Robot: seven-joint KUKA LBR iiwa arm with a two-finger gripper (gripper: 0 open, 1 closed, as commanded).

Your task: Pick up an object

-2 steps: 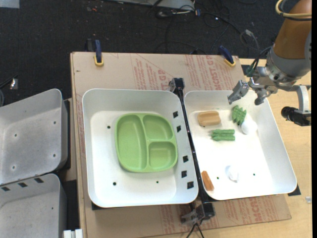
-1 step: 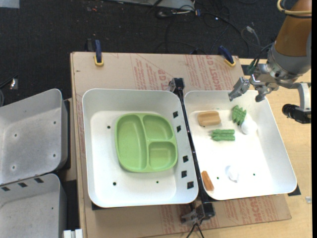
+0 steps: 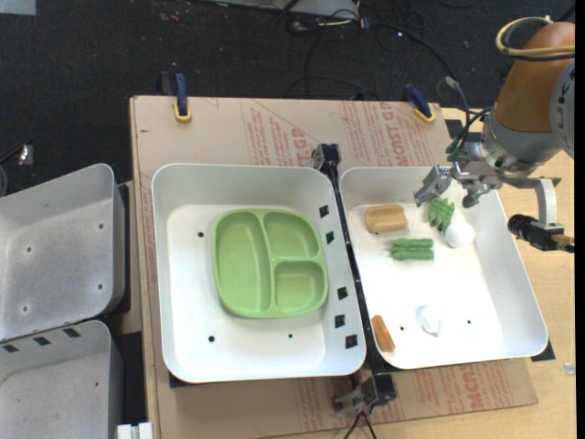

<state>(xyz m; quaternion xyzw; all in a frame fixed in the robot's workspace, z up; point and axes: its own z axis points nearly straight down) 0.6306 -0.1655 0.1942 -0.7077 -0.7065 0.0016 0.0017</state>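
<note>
Table, right bin [image 3: 512,273]: gripper [image 3: 453,188] fingers spread, nothing held, above green toy [image 3: 441,212]. Risk: white object [image 3: 458,234] touching it may be nudged, grasp spoiled.

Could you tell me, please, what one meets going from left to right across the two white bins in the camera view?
green divided plate → orange sausage-shaped piece → tan bread-like piece → green bean-like piece → small white object → gripper.
</note>
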